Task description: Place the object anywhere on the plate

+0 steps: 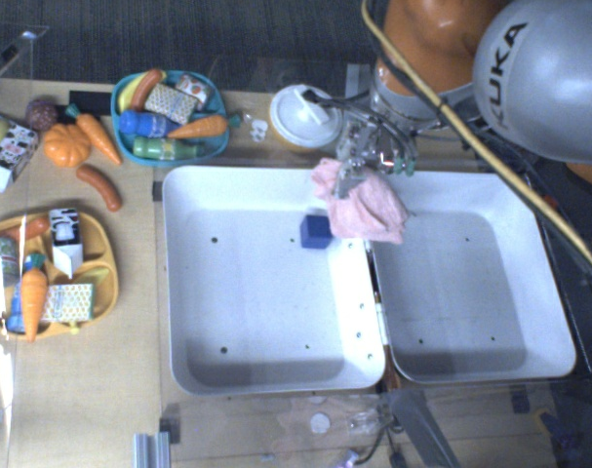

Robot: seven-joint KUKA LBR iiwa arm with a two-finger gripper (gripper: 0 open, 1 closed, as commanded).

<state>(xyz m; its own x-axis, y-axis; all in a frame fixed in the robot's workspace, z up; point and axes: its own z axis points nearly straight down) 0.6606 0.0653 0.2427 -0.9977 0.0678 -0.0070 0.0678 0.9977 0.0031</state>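
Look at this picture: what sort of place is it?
Probably a robot lab's test bench: a grey KUKA arm reaches over two shallow white bins, with baskets of plastic toy food set beside them.

Even, fairly bright light falls from overhead, so the two white bins [266,291] look pale and slightly washed out, with soft grey shadows along their near walls. A bright sheen lies on the grey arm [539,66]. The picture is low in resolution and a little soft throughout, and the dark floor at top shows grain.

pink cloth [366,208] | blue block [316,231] | white bins [266,369] | orange pumpkin [65,145]
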